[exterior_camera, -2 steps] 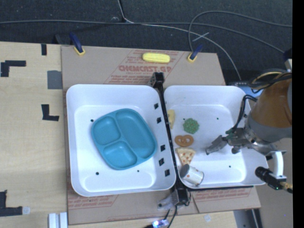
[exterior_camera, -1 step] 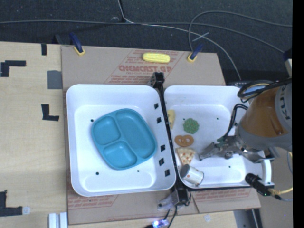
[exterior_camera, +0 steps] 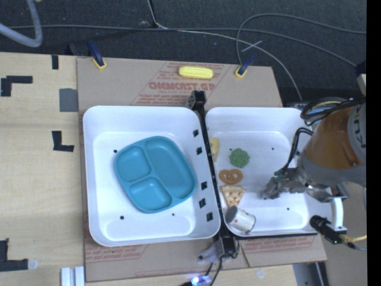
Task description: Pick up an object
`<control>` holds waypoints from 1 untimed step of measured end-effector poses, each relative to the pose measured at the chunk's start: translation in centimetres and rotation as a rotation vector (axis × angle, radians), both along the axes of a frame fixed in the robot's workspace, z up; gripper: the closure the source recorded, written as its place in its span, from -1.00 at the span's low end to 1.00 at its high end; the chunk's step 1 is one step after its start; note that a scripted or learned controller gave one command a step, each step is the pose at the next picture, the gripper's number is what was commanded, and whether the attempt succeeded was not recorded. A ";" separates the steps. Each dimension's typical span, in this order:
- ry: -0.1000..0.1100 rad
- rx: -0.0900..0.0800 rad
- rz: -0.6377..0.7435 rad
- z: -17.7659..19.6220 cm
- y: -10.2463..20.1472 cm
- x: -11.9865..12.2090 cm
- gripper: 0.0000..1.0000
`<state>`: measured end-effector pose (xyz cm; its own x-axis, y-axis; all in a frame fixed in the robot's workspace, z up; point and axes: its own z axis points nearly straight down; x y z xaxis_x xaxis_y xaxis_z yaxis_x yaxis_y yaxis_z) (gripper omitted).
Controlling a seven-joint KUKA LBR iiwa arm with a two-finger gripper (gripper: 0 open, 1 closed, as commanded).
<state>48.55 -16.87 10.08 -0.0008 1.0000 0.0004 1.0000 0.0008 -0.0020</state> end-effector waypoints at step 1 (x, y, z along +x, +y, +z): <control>-0.004 -0.001 0.001 4.2 0.3 0.2 1.00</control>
